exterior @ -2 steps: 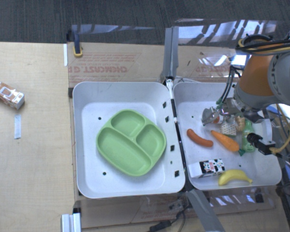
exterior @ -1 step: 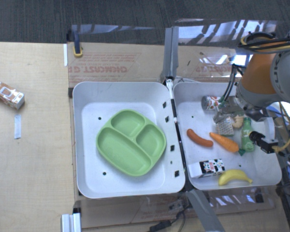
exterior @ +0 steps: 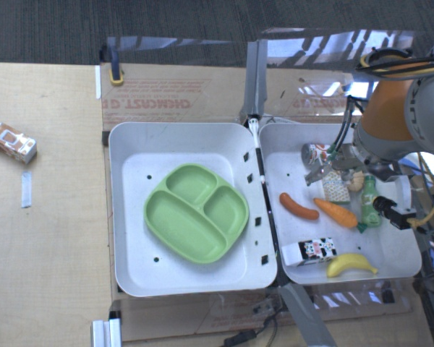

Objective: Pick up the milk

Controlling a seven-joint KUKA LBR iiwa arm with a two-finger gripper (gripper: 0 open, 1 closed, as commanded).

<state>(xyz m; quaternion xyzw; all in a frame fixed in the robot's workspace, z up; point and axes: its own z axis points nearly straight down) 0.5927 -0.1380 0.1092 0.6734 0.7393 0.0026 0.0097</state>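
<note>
We take this for a robotics lab: a plywood bench carries two white bins mounted side by side, a metal frame rises along its far edge, and grey office carpet lies beyond.

A green divided plate lies mid-floor in the left bin. In the right bin, the milk carton lies along the front edge beside a banana at the front right corner. A sausage and a carrot lie mid-bin. The gripper hangs over the back part near a small can.
</note>
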